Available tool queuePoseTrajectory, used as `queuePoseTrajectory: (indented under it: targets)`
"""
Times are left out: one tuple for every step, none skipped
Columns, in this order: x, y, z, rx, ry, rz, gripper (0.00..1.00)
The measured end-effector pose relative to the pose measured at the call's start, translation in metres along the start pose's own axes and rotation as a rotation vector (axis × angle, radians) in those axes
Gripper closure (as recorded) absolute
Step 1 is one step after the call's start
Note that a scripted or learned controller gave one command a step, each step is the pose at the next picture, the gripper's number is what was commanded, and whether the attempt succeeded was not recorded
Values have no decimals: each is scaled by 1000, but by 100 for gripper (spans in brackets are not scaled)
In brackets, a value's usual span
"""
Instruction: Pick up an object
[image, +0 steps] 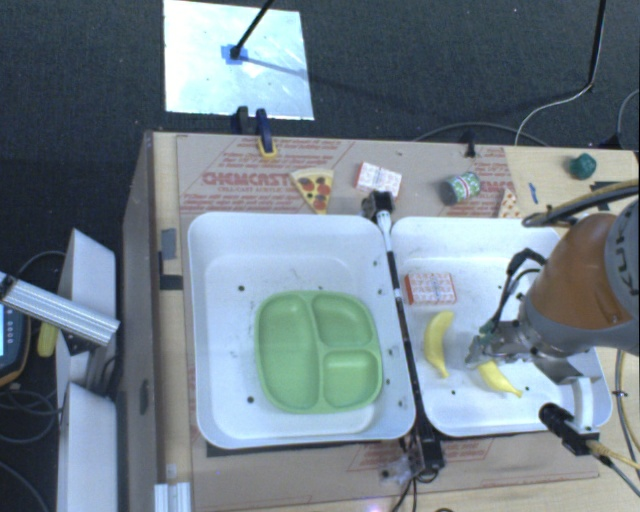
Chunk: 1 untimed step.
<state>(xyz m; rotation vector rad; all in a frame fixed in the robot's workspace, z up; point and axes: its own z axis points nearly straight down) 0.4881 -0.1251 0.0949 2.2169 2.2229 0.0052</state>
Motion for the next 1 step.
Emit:
queuePoseTrajectory:
  targets:
    - [48,39,-90,0,0,-1,100]
